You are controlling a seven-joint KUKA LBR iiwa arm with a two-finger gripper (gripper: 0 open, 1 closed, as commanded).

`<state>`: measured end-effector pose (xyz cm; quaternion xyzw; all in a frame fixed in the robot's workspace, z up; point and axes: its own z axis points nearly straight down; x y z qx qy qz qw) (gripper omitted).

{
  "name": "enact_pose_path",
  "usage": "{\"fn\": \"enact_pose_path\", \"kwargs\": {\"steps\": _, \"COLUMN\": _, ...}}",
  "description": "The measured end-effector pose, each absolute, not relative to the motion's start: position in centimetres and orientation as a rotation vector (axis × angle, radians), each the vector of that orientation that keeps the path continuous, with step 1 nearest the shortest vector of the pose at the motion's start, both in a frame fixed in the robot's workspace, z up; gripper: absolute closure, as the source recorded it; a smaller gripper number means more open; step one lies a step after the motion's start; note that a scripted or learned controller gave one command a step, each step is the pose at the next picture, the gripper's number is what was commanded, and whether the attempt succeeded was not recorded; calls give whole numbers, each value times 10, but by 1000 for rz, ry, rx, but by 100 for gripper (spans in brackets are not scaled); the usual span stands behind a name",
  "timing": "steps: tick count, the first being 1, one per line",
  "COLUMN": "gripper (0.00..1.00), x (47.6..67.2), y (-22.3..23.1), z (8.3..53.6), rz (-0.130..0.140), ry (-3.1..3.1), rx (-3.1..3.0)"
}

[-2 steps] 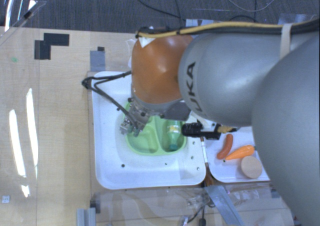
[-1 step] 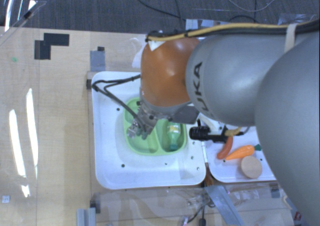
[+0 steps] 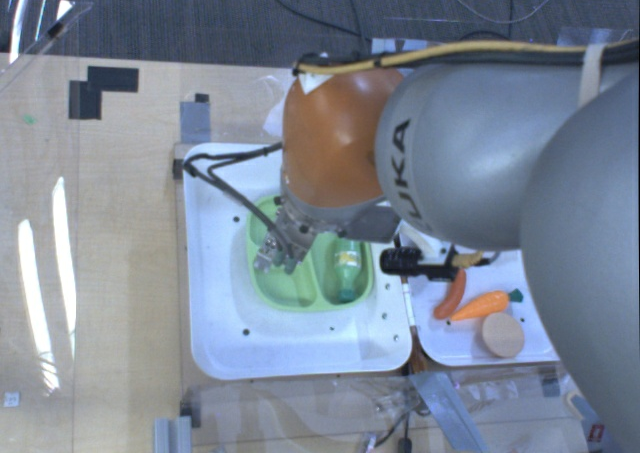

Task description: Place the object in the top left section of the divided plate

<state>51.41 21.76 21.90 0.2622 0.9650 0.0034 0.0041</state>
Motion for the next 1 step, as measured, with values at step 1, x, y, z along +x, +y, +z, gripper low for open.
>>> {"fn": "enact_pose_path", "kwargs": {"steps": 1, "gripper": 100, "x": 516, "y": 218, "z": 229, "rz": 16, "ry": 3021, "rx": 817}}
